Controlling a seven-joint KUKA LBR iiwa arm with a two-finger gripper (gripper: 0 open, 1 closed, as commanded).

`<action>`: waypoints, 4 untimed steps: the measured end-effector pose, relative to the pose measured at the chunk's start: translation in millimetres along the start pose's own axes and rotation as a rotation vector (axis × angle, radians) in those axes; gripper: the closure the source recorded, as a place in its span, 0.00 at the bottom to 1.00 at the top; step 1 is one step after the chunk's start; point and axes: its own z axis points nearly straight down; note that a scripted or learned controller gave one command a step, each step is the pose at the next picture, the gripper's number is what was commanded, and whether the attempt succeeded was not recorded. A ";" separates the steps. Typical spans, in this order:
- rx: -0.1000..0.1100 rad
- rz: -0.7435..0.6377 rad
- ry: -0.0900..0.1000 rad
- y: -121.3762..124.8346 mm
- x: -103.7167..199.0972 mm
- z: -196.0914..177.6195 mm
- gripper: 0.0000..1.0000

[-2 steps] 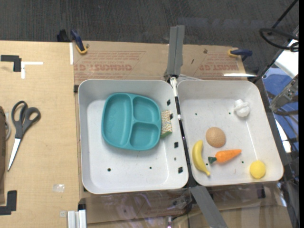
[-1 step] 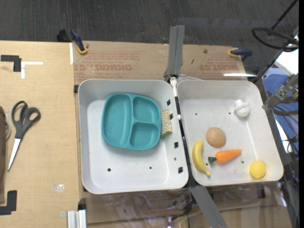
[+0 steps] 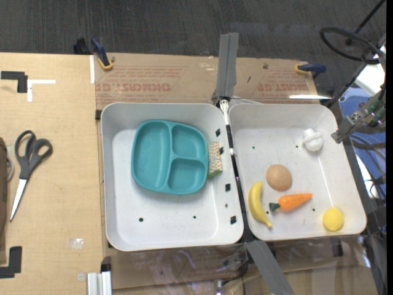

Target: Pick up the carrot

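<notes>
The lemon [image 3: 333, 219] sits nearest, at about five o'clock in the right bin [image 3: 344, 165], close to its front right corner. Just left of it lies the carrot [image 3: 293, 201], in the bin's front half. Its long axis runs nearly level across the view, tilted slightly: the orange end points toward two o'clock and the green-topped end toward eight o'clock, next to the banana [image 3: 258, 205]. The banana lies along the bin's left wall, curving front to back. A brown egg-like ball [image 3: 279, 177] rests just beyond the carrot, apart from it. Farther back, near one o'clock, is a small white object [image 3: 312, 141].

In the left bin [image 3: 116, 183] a teal divided plate [image 3: 170, 157] has a speckled sponge [image 3: 215, 159] touching its three o'clock edge.

The cardboard [image 3: 159, 82] behind the bins carries red printing, seen upside down and too blurred to read. Scissors [image 3: 27, 158] lie on the bench at nine o'clock.

The gripper [image 3: 368, 112] shows at the right edge, outside the right bin; whether its fingers are apart or together I cannot tell.
</notes>
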 end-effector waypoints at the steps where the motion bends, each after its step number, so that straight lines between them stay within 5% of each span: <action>1: -0.001 0.208 -0.001 9.3 18.3 -6.0 1.00; 2: 0.002 0.310 0.000 8.0 17.6 -63.0 1.00; 3: 0.003 0.309 0.001 6.2 14.2 -16.1 1.00; 4: 0.001 0.263 0.000 16.5 34.4 -28.7 1.00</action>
